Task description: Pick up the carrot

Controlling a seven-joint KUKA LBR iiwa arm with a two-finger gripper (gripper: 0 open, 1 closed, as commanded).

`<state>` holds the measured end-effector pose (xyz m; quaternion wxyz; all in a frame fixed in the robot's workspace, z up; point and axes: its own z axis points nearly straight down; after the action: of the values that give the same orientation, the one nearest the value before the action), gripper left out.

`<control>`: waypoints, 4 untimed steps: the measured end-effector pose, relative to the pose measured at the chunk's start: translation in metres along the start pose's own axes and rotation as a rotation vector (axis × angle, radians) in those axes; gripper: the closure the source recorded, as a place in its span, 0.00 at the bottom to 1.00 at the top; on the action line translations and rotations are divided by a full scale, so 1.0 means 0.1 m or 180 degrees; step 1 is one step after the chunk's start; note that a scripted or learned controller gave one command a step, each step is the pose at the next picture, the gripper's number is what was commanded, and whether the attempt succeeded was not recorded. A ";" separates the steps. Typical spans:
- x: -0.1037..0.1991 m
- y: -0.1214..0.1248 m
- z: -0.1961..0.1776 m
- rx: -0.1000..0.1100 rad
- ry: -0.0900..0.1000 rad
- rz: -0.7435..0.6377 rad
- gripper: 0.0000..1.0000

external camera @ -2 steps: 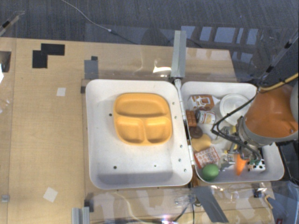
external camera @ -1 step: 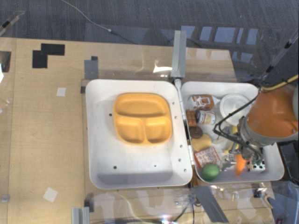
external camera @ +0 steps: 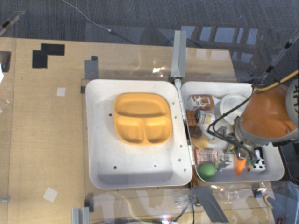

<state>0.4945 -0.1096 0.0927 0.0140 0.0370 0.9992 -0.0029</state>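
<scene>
Two shallow white bins sit side by side on the wooden surface [external camera: 42, 143]. The left bin [external camera: 100, 139] holds a yellow divided tray [external camera: 142, 118] resting near its centre, with one wide compartment toward 12 o'clock and two smaller ones toward 6 o'clock.

The right bin [external camera: 275, 169] is crowded. The carrot [external camera: 240, 165], small and orange, lies toward the bin's 5 o'clock corner, its long axis running roughly from 12 to 6 o'clock. A green ball-like thing [external camera: 207, 171] rests at about 9 o'clock from the carrot, near the bin's 7 o'clock corner. A white bowl or cup [external camera: 230, 104] sits toward the bin's 12 o'clock side, with a brown-and-white packet [external camera: 202, 101] at 9 o'clock from it. A small black-and-white spotted item [external camera: 258, 164] lies just beside the carrot at 3 o'clock.

The arm, with its orange band [external camera: 266, 115], comes in from 3 o'clock and hangs over the right bin. The gripper [external camera: 239, 156] points down just at 12 o'clock of the carrot, at or very near its upper end. Whether its fingers are apart or together, or closed on anything, cannot be told from this angle.
</scene>
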 end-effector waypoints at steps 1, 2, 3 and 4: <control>-0.01 -0.16 0.00 -0.0016 0.0008 0.0040 0.00; -0.01 -0.12 0.00 -0.0005 0.0008 0.0133 0.00; -0.07 -0.12 -0.14 -0.0001 -0.0067 0.0118 1.00; -0.12 -0.55 -0.01 -0.0011 0.0003 -0.1124 1.00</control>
<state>0.5023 -0.1649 0.0945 0.0129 -0.1390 0.9902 -0.0036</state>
